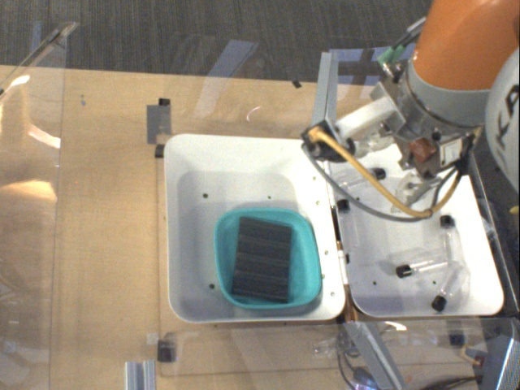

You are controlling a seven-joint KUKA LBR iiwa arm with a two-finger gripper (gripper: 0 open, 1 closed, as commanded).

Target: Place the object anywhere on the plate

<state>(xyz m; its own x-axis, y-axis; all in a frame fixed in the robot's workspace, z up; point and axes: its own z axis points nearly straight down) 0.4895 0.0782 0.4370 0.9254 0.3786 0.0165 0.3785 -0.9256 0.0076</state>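
Left bin (183, 218): dark ribbed block (262, 259) lying on teal plate (307, 258).
Handling: looks stiff, light; grip long edges.
Gripper (420, 154): over right bin (479, 242); jaw state unclear.

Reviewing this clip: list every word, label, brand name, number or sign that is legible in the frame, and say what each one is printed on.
No text can be read in full.
Arm: part of a dark mark at the right edge of its grey casing, cut off by the frame; unreadable.
Teal plate, dark ribbed block, left bin, right bin: no visible lettering.
Clear tubes with black caps in the right bin: too small to tell.
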